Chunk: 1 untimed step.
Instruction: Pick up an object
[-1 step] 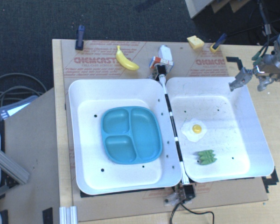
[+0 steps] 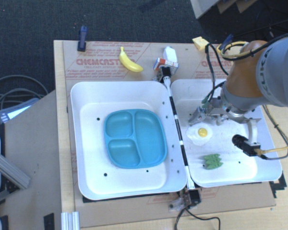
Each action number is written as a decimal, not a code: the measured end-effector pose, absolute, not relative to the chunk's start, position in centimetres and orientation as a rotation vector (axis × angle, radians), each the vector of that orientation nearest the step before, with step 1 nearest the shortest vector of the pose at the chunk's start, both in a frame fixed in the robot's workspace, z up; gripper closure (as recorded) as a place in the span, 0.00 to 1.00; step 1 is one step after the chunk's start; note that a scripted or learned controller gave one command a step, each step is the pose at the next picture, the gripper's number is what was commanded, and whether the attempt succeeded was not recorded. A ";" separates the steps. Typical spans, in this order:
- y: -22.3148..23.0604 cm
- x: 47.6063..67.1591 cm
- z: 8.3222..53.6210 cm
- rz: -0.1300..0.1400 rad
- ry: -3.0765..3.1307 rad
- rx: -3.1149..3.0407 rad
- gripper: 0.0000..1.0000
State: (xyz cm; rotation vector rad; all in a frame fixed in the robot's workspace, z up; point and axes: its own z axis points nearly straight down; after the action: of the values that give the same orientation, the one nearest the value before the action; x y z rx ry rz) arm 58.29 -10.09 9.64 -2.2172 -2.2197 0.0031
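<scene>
Claw [image 2: 205, 118] low in view-right bin [image 2: 252, 170], just above toy fried egg [image 2: 200, 134]; open or closed, can't tell. Egg on bin floor, near divider betw. bins. Green toy veg [image 2: 212, 161] close by, twd front of same bin, apart from egg. Blue divided plate [image 2: 134, 139] flat in middle of view-left bin [image 2: 86, 128]. On worktop [image 2: 62, 143] behind bins: banana [image 2: 130, 61], small carton [image 2: 169, 57], dark blue item [image 2: 82, 37], yellow chunk [image 2: 199, 43].

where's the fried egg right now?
Camera view: the fried egg lies in the right bin, near its left wall, close beside the gripper, with the green toy nearer the camera.
</scene>
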 end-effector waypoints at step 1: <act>-9.9 56.7 8.6 -0.001 -2.221 -2.222 0.00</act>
State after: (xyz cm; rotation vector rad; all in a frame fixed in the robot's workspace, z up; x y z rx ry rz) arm 56.68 -9.89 8.55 -2.2220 -2.2212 -0.0015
